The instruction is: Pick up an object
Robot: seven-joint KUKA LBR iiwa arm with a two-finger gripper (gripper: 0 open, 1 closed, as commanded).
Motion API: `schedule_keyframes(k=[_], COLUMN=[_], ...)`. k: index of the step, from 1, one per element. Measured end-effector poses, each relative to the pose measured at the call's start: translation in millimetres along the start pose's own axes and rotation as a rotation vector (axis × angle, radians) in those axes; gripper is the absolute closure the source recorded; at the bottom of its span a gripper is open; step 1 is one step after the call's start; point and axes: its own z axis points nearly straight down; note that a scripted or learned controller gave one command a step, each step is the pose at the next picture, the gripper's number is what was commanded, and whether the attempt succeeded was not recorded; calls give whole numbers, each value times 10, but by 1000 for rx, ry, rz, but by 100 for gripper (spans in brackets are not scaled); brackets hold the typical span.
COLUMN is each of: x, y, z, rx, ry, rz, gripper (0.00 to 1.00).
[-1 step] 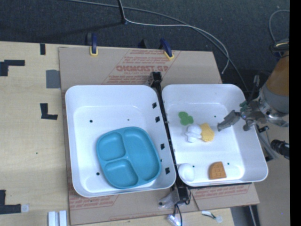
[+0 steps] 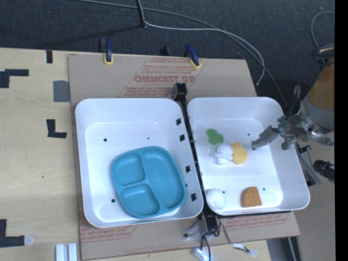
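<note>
The right bin [image 2: 272, 109] holds several small items. A green piece [image 2: 213, 136] lies near its left side, with a white lumpy piece [image 2: 222, 154] and a yellow piece [image 2: 239, 153] touching each other just below it. A white round piece [image 2: 216, 198] sits in the front left corner and a tan bread-like piece [image 2: 250, 197] near the front wall. My gripper [image 2: 272, 142] hangs over the bin's right side, to the right of the yellow piece and apart from it. Its fingers stand open with nothing between them.
The left bin [image 2: 92, 118] holds a blue divided plate [image 2: 148, 181] toward its front. Both bins rest on a cardboard sheet [image 2: 157, 75] held by clamps at the back. A cable [image 2: 217, 34] runs across the dark floor behind.
</note>
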Motion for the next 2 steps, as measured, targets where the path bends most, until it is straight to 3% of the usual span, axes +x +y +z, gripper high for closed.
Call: schedule_keyframes(k=[2], x=[137], y=[-65], z=[1142], rx=[4], ry=[1], rz=[-1], gripper=[0])
